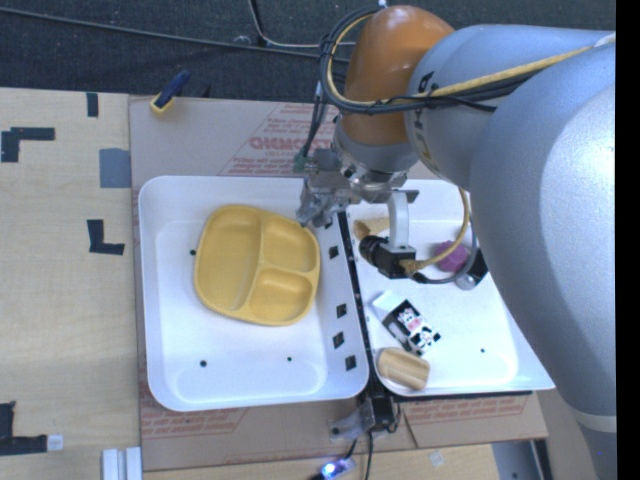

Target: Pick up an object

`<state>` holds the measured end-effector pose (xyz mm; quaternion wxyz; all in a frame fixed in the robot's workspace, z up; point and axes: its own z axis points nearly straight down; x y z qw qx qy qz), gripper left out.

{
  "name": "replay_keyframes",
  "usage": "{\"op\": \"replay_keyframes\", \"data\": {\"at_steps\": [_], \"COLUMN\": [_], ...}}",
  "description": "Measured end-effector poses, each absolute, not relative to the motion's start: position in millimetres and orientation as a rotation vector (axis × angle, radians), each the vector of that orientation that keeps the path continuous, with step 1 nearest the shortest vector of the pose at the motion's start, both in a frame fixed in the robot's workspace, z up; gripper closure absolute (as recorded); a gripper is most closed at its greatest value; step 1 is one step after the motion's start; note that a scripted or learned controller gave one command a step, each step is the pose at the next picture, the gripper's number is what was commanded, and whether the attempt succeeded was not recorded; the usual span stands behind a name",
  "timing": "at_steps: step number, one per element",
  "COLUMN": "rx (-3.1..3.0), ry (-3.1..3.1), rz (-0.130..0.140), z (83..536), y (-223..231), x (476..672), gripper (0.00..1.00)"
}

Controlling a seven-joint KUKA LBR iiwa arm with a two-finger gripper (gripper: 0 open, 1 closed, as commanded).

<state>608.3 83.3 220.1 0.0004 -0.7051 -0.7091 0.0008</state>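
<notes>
Yellow divided plate (257, 265) lying in left white bin (170, 298), gripper (318, 208) at frame centre above plate's upper right rim, grip state unclear, wooden block (403, 370) and black-and-white toy (410, 326) in right bin (495, 353)

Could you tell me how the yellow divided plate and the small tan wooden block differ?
The yellow divided plate is far larger than the tan wooden block. The plate is flat with compartments; the block is solid and rounded. The plate lies in the left bin, the block in the right bin.
</notes>
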Motion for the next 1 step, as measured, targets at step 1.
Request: {"op": "replay_keyframes", "data": {"at_steps": [1], "rx": [-2.218], "ry": [-2.224], "rz": [0.003], "z": [221.2], "y": [80.9], "x": [607.8], "gripper": [0.0]}}
